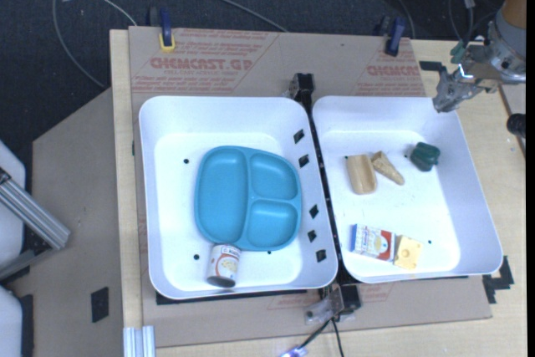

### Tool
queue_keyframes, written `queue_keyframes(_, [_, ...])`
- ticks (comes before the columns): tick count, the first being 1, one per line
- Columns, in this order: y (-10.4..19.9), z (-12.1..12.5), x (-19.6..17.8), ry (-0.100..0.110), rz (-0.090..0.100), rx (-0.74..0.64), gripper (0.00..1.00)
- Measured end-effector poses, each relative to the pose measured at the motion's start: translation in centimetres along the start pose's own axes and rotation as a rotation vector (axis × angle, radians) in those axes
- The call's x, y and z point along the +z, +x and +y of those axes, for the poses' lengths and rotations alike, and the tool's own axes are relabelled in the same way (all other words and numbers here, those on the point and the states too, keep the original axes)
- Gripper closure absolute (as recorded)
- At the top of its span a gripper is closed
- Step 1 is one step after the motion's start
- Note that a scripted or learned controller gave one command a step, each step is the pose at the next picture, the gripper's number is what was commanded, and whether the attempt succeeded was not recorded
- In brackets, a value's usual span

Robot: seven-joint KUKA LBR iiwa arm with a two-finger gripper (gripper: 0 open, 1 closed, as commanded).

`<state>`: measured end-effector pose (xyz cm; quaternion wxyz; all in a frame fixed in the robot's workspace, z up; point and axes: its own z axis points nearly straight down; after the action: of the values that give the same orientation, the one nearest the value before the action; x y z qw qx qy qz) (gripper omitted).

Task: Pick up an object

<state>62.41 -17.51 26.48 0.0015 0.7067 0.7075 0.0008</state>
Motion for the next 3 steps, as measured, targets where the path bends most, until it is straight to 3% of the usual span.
queue_keyframes(3, [15.5,-0.6,0.9,0.005,0.003,-0.004,1.00])
